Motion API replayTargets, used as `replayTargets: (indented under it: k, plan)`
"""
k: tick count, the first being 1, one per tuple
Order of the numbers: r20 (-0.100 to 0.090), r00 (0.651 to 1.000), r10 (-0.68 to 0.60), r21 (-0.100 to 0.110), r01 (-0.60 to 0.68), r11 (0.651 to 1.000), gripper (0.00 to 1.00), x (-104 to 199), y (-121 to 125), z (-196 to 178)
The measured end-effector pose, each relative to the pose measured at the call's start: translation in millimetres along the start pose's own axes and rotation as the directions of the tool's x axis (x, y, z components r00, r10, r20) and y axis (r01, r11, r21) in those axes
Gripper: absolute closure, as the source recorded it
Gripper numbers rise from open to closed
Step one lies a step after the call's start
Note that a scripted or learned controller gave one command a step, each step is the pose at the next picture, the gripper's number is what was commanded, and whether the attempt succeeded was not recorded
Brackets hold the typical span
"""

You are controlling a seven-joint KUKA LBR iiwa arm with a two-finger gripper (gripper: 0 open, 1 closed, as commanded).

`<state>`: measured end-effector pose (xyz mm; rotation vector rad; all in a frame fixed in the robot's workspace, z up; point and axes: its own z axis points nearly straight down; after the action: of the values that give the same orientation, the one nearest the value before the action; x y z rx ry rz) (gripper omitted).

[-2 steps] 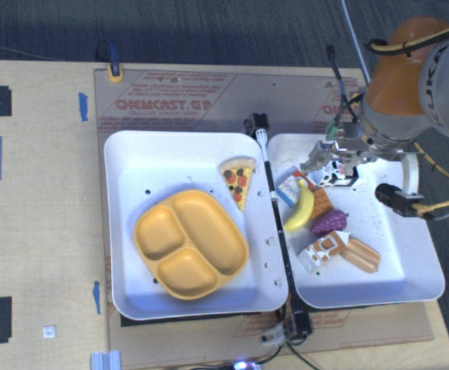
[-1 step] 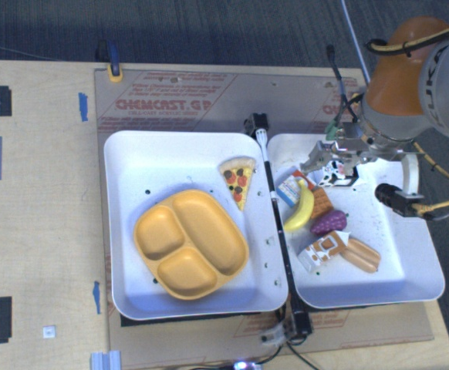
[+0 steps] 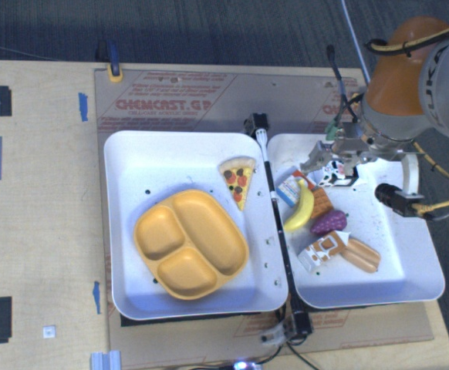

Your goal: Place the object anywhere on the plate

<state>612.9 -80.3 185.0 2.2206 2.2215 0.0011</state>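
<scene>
A yellow three-compartment plate (image 3: 190, 243) lies in the left bin (image 3: 124, 206), with nothing on it. My gripper (image 3: 334, 163) hangs low over the back of the right bin (image 3: 410, 276). A small black-and-white toy (image 3: 335, 176) sits right under it, and I cannot tell whether the two touch. Just left of that toy lie a blue-and-white packet (image 3: 288, 190), a yellow banana (image 3: 302, 210) and an orange-brown piece (image 3: 320, 202). A purple bunch of grapes (image 3: 329, 222), a hot dog (image 3: 361, 254) and a small brown-and-white house-shaped toy (image 3: 319, 251) lie nearer the front.
A pizza slice toy (image 3: 238, 177) lies in the left bin's back right corner, beyond the plate. A raised divider (image 3: 275, 222) runs between the two bins. The arm's orange band (image 3: 402, 68) and cables hang over the right bin's back right.
</scene>
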Motion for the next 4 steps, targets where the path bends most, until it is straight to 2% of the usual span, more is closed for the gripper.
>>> replayTargets:
  k: [4]
  plan:
    - [0.0,1.0,0.0,0.0,0.0,1.0,0.0,0.0,0.0,0.0]
